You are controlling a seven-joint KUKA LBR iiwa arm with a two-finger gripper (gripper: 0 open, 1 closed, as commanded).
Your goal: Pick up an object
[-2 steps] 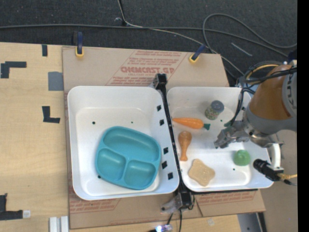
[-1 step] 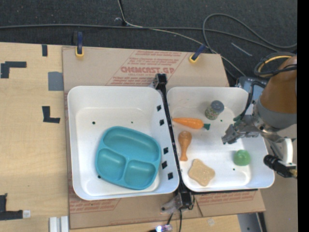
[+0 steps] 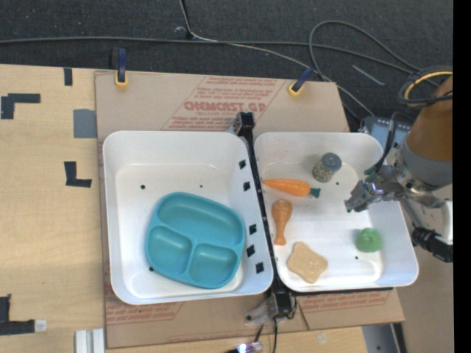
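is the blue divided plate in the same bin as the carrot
No, the blue divided plate lies in the left bin, while the carrot lies in the right bin.

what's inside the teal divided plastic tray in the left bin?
Nothing visible: the teal divided plastic tray shows three bare compartments. It lies flat in the left white bin; whatever is beneath it is covered.

Arm (image 3: 430, 134) cut off at frame's right edge, mid-height; only wrist and orange band visible. Gripper (image 3: 358, 201) small and dark over right bin (image 3: 394, 271); finger detail too fine to resolve. Small jar (image 3: 325, 167), upper part of right bin: label unreadable. Cardboard sheet (image 3: 221, 101) lettering partly hidden under both bins.
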